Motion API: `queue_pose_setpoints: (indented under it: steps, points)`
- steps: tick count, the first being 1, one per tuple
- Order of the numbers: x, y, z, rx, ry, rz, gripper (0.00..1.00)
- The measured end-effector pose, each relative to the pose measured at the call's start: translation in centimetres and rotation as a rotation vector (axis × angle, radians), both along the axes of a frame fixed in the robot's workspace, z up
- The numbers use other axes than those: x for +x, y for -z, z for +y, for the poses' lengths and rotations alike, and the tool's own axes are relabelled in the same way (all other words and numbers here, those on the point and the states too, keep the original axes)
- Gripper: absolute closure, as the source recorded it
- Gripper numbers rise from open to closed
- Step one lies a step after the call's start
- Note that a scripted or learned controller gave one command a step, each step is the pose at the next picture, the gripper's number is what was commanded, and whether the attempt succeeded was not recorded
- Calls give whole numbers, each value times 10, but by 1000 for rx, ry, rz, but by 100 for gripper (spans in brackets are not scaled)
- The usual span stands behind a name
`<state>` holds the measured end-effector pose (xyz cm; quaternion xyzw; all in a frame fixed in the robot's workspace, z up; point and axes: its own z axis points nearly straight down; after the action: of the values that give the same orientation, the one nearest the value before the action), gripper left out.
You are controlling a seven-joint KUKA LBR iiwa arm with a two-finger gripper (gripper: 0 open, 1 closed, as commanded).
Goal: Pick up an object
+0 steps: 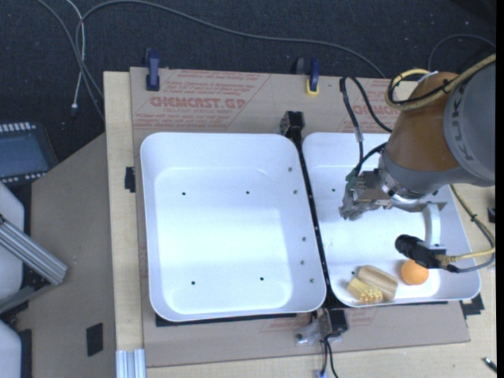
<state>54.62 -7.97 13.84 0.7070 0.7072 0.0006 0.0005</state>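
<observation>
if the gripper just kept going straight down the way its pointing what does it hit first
Most likely the bare floor of the right-hand white bin under the two-finger gripper; depth is unclear.

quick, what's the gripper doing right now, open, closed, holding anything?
Gripper: over the right bin; whether it is open or closed cannot be told from this view.
</observation>
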Motion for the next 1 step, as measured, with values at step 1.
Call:
queue_pose_setpoints:
  steps: [1]
  points:
    - [-2, -43, -3, 0, 0, -3, 100]
